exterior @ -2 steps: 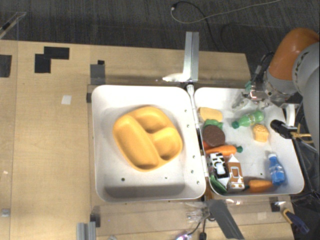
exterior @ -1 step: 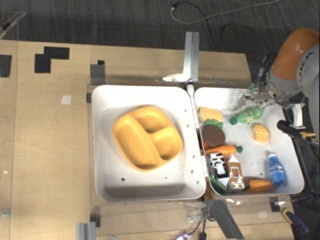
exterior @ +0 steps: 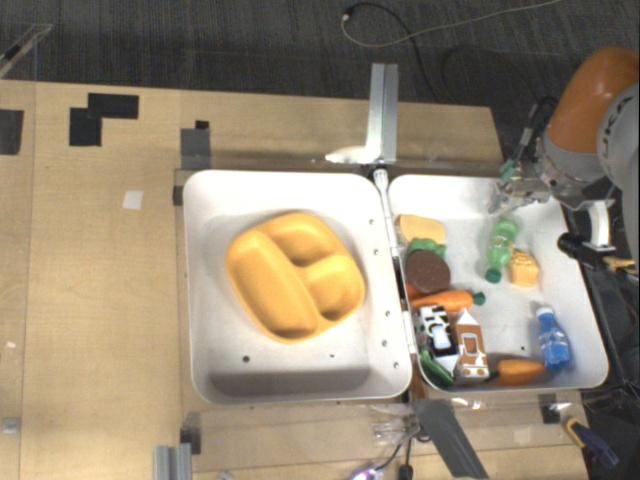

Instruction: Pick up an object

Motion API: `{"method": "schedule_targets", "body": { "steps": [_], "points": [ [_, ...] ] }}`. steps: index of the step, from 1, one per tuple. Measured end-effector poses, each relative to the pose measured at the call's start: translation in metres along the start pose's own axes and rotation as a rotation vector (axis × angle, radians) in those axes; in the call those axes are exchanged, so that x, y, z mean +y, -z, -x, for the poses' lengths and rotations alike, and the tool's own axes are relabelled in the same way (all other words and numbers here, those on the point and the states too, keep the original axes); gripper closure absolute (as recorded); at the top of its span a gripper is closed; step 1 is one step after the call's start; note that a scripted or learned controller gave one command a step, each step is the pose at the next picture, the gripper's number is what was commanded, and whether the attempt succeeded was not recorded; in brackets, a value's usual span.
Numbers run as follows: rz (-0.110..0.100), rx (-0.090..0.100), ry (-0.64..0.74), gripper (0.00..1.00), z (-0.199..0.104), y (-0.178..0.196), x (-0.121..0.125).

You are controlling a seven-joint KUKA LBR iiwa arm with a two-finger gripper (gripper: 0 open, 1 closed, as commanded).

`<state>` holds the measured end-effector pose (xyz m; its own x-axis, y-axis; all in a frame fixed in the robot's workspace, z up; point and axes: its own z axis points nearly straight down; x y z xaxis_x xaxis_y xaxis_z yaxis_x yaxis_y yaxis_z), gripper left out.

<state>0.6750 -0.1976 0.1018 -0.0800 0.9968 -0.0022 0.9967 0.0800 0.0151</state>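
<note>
The wooden bench (exterior: 90, 298) carries black square marks at its far left, and on it the left bin (exterior: 210, 368) holds a yellow divided tray (exterior: 293, 273). The right bin (exterior: 585, 353) holds a yellow sandwich (exterior: 421, 230), a brown disc (exterior: 427, 267), a carrot (exterior: 445, 301), a small printed carton (exterior: 470, 346) whose writing is too small to read, a green bottle (exterior: 499, 246), a small yellow block (exterior: 523, 268) and a blue bottle (exterior: 551, 337). The gripper (exterior: 520, 190) hangs over that bin's far right corner, just beyond the green bottle, and whether it is clenched or released I cannot tell; a dark carpet with a thin cable (exterior: 440, 23) lies beyond the bench.
</note>
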Motion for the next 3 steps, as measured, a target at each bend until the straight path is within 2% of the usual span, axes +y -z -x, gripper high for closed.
{"method": "schedule_targets", "body": {
  "steps": [1,2,3],
  "points": [
    [-0.009,0.000,0.031,1.00,0.006,-0.003,-0.011],
    [-0.005,0.000,-0.010,1.00,-0.022,0.094,0.000],
    [-0.007,0.002,-0.035,1.00,-0.107,0.123,0.006]
  ]
}}
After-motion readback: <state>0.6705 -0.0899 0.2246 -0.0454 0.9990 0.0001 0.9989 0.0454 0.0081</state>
